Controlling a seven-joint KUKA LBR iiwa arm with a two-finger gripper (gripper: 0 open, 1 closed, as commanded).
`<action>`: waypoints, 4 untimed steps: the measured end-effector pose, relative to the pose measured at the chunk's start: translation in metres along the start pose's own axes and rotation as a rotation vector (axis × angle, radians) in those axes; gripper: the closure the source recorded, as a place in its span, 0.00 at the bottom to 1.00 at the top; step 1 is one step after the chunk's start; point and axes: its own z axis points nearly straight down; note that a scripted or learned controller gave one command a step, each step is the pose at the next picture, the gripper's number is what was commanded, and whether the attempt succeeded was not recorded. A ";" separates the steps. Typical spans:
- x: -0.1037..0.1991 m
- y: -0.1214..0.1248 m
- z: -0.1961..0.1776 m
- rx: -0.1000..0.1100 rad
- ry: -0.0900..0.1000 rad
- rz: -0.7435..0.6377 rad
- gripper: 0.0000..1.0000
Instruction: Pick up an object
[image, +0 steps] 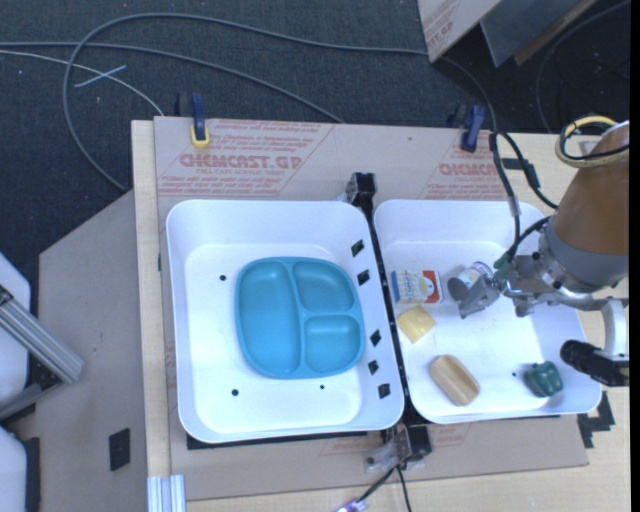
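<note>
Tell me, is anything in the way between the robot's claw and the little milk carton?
Nothing visible is. The gripper sits in the right bin, just right of the milk carton, with bare white floor between them. The yellow block and bread roll lie lower, off that path.

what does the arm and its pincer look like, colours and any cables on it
The rounded arm has an orange-brown section above a grey wrist segment. Black cables run along it from the bench's far edge, and a yellowish cable loop sits near its top. The small metallic grey pincer has silvery hardware and thin wires behind it.
</note>
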 end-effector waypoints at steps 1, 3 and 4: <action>-0.005 0.008 0.055 0.003 0.001 0.001 0.00; -0.005 0.009 0.090 -0.002 0.000 0.001 1.00; 0.000 0.012 0.027 -0.006 -0.002 -0.002 1.00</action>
